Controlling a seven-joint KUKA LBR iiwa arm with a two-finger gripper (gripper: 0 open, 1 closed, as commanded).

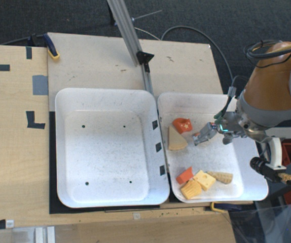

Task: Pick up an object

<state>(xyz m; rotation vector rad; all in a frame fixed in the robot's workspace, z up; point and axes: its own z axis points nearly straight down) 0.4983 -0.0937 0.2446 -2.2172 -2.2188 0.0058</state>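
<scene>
Several food pieces are lying in the right bin (252, 194), and the gripper (202, 137) is hovering over its middle. Its fingers are standing slightly spread, gripping nothing, while the beige wedge (176, 140) is lying just beside the tips and the red piece (182, 125) is sitting near them.

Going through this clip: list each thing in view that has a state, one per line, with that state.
gripper: over the right bin, nothing seen between its fingers
red piece: resting in the right bin, not gripped
tan wedge: lying beside the red piece
orange block: lying at the bin's near side
yellow waffle piece: lying flat, touching the pale yellow block
beige cone: on its side
left bin: sitting on the bench
</scene>
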